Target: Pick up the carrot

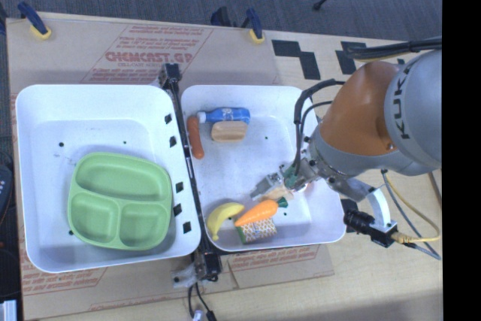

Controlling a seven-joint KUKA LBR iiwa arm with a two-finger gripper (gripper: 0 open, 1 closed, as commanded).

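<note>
Carrot: the smooth orange tapered plastic carrot (256, 212) lies just below and left of the gripper, resting on a small speckled block (259, 231).
Gripper: the metal two-finger gripper (279, 182) sits above the carrot's thick end; whether it is spread or pinched cannot be told.
Banana: a curved yellow plastic banana (222, 217) lies left of the carrot.
Bin: all sit in the shallow white right-hand bin (248, 96).
Plate: a green sectioned plastic plate (119, 201) lies far left of the gripper.
</note>
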